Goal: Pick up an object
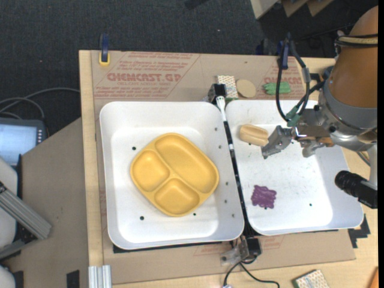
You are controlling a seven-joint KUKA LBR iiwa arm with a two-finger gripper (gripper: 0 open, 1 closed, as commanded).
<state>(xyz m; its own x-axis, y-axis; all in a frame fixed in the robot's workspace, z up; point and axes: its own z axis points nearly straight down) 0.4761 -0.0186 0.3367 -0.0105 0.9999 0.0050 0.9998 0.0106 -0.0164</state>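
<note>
**One short reach left to the bread roll**

Two loose things lie in the right bin (336, 218): a tan bread roll (254, 134) near the divider and a purple scrap (263, 196) lower down. Gripper (294, 144) hangs just right of the roll, fingers spread apart, clasping nothing. The roll's long axis runs roughly left-right.

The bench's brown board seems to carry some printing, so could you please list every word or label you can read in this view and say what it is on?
"CHEMCAST GP" in large red letters on the brown board behind the left bin.
Smaller red lines above and below that brand: too small to read.
Patterned card at the bottom edge: too blurred to read.
</note>
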